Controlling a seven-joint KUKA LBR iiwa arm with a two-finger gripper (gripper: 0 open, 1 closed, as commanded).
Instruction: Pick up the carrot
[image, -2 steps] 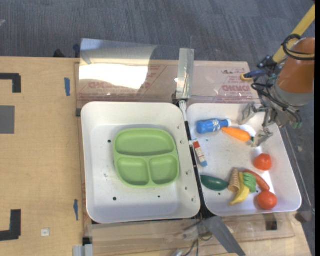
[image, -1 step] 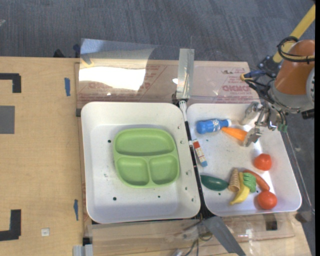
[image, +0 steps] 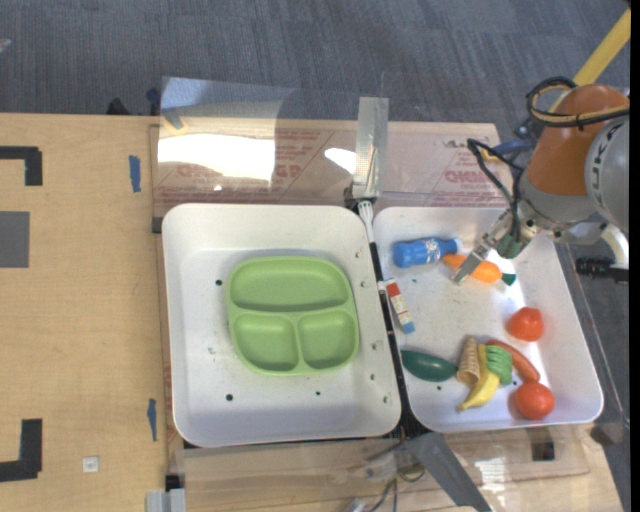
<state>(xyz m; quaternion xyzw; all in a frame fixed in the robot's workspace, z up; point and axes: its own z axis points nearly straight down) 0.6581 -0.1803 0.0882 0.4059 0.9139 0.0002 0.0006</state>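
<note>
Camera view: hand (image: 484, 256) sits over the carrot (image: 480, 270); its grip state cannot be told.

KUKA iiwa arm (image: 600, 165): grey metal housing w/ rounded orange band (image: 568, 140) above wrist; black cables (image: 500, 165) looped alongside, approx. at wrist level; two-finger gripper (image: 478, 262) slim, pale grey, w/ green detail nr its base.
</note>
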